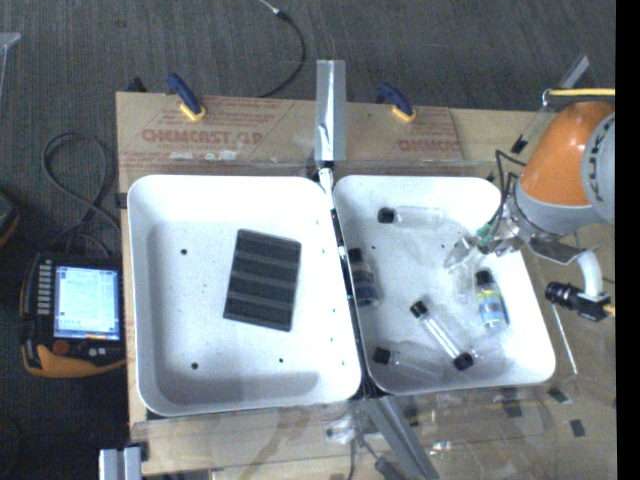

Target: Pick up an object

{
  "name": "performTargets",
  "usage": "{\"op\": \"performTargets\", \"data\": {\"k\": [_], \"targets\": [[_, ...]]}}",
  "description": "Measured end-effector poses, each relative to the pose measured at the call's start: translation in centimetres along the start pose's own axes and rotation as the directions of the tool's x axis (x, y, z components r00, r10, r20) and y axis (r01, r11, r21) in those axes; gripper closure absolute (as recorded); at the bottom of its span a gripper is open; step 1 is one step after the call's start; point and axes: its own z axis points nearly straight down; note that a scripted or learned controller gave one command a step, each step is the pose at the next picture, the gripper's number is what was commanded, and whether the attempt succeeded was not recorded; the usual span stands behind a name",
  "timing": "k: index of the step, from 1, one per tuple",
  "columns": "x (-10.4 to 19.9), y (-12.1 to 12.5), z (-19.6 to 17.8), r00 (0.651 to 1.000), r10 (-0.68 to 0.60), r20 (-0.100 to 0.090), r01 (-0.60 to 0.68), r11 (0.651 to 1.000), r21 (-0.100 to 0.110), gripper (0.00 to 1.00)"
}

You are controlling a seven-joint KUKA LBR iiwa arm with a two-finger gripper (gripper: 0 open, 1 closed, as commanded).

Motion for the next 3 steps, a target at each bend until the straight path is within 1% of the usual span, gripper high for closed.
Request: {"op": "performTargets", "data": {"k": [1, 2, 3], "targets": [[0.3, 7.0, -7.3, 0.988, 0.156, 0.007, -0.156, 0.988, 0.001, 1.0], [0.2, 7.0, -7.3, 0.988, 0.156, 0.008, -0.156, 0.988, 0.001, 0.0], [-0.4, 2.2, 0.9, 0.987, 0.162, 0.001, -0.162, 0.987, -0.004, 0.0]]}}
